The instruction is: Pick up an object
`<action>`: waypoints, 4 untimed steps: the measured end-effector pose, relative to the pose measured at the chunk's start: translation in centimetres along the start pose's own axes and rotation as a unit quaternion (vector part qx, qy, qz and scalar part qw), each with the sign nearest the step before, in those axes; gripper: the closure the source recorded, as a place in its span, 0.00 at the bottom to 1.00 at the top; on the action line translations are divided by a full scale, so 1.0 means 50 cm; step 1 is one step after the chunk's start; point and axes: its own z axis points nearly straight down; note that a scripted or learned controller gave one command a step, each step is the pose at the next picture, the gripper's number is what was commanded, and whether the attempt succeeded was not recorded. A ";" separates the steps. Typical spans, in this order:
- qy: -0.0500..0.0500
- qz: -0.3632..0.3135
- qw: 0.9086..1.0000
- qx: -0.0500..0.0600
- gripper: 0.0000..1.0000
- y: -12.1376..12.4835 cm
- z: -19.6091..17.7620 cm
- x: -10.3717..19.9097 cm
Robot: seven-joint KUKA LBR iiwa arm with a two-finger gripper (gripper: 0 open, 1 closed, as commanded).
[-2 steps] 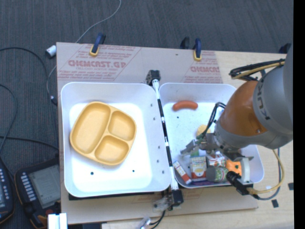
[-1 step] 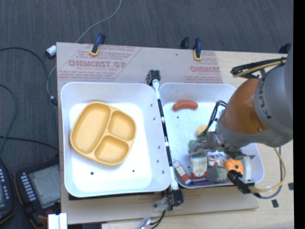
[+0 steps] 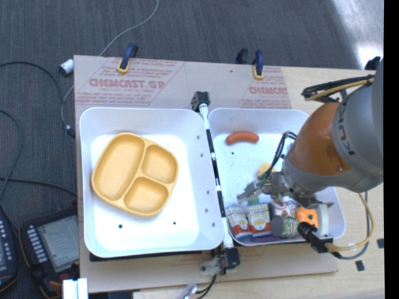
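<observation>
Gripper (image 3: 265, 189) low over right bin (image 3: 249, 118), above the pile of packets (image 3: 249, 217) at its near edge, jaw state can't tell; for a clean pick, drop straight on one packet, w/ hot dog (image 3: 242, 137) near far edge as an easier, isolated alt.

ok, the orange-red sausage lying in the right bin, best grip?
Grip the orange-red sausage at its middle, coming straight down, with the fingers closing across its short width. It lies flat and lengthwise left to right, apart from the other items, with bare right bin floor around it.
</observation>
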 end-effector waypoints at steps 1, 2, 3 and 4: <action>0.000 -0.001 1.000 0.001 1.00 0.002 -0.017 0.001; 0.001 -0.001 1.000 0.001 0.00 0.002 -0.016 0.001; 0.001 -0.002 1.000 0.001 1.00 0.004 -0.033 0.003; 0.001 -0.002 1.000 0.001 0.00 0.004 -0.033 0.003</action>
